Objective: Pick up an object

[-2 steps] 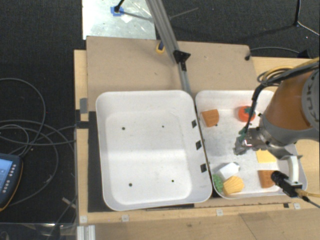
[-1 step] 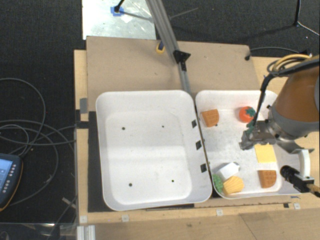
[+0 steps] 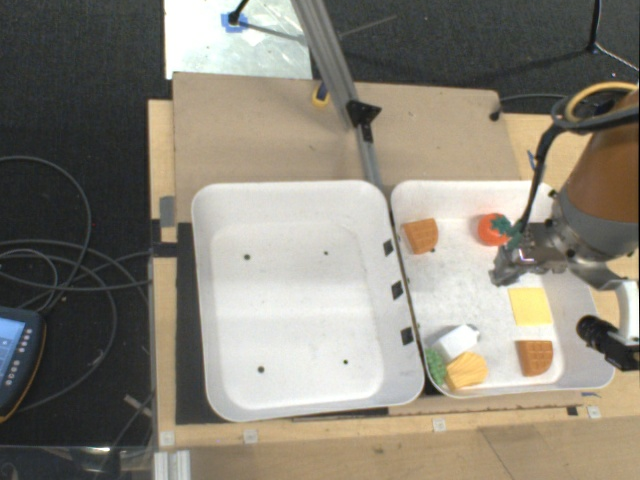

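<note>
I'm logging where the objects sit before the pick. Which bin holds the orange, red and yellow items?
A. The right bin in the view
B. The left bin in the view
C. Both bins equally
A: the orange block, red object and yellow square all lie in the right bin, near the gripper.

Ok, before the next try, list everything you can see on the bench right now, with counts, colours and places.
bins: 2, white, side by side on the bench.
orange blocks: 2, one at the right bin's upper left, one at its lower right.
tomato: 1, red with green top, upper middle of the right bin, by the gripper.
yellow square: 1, right bin, right of centre.
white piece: 1, right bin's lower left.
yellow wedge: 1, just below the white piece.
green piece: 1, left of the yellow wedge.
tablet: 1, dark, on the floor at left.
gripper: 1, grey, over the right bin.
</note>
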{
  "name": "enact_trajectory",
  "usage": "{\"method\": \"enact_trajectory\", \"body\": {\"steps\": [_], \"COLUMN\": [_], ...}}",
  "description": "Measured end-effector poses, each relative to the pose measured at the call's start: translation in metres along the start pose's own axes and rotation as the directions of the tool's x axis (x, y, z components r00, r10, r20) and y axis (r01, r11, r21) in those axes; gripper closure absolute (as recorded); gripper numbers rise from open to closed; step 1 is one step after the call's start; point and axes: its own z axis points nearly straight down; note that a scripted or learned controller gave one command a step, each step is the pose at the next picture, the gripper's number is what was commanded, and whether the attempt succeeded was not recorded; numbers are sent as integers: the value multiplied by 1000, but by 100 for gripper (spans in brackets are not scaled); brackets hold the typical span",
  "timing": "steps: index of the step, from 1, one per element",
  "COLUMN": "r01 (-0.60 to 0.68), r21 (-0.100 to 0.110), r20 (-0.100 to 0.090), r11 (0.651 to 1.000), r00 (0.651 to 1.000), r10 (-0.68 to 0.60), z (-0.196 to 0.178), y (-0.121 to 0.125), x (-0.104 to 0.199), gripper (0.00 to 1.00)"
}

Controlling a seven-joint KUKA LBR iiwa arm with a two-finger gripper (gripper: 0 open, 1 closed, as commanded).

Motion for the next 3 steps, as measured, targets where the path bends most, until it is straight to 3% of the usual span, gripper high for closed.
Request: {"method": "enact_trajectory", "body": {"steps": [3], "r01": [4], "r21": [4], "r20": [-3], "r11": [1000], "r00": [1000], "r10": [-4], "z": [-6], "y": [76], "x": [138], "gripper": [100]}}
